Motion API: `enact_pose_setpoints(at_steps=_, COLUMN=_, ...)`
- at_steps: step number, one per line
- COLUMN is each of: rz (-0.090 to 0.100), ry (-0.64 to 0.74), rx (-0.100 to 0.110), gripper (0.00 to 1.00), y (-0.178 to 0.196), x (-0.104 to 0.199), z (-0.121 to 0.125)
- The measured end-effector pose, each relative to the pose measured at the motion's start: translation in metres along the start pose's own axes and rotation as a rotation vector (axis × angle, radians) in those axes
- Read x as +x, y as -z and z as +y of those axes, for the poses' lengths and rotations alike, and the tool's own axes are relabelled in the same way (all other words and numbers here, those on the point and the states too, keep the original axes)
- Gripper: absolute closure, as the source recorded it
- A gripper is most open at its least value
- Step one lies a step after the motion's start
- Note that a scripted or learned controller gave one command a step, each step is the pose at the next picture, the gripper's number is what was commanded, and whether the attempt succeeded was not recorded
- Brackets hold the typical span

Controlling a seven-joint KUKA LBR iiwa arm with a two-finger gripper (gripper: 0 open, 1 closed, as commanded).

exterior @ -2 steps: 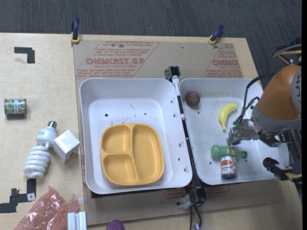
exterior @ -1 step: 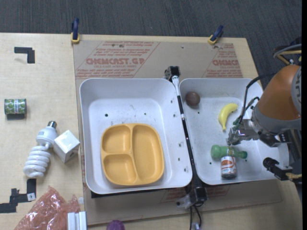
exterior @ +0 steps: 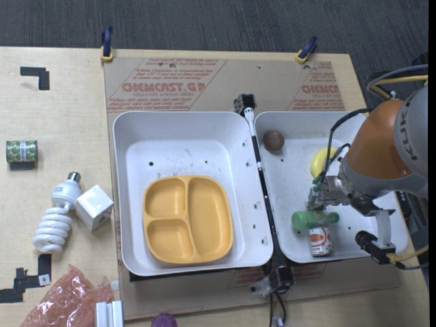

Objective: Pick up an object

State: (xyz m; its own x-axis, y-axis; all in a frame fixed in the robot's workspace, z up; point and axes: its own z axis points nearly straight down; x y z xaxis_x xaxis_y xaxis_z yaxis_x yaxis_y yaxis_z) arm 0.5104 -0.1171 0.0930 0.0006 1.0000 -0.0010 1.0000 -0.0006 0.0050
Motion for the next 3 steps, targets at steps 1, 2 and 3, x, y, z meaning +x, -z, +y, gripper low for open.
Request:
enact_pose_setpoints(at_steps=1, rz=-0.014, ry=0.0, rx=-0.046, gripper=0.0, y=0.007, x=0.006, z=-0.019)
enact_pose_setpoints(at_steps=2, rz=-0.016, ry=-0.002, rx=-0.052, gripper=1.0, y=0.017, x=0.005, z=-0.016)
enact_pose_setpoints(at_steps=3, rz=-0.015, ry=-0.002, rx=-0.05, gripper=0.0, y=0.017, x=0.005, z=-0.017)
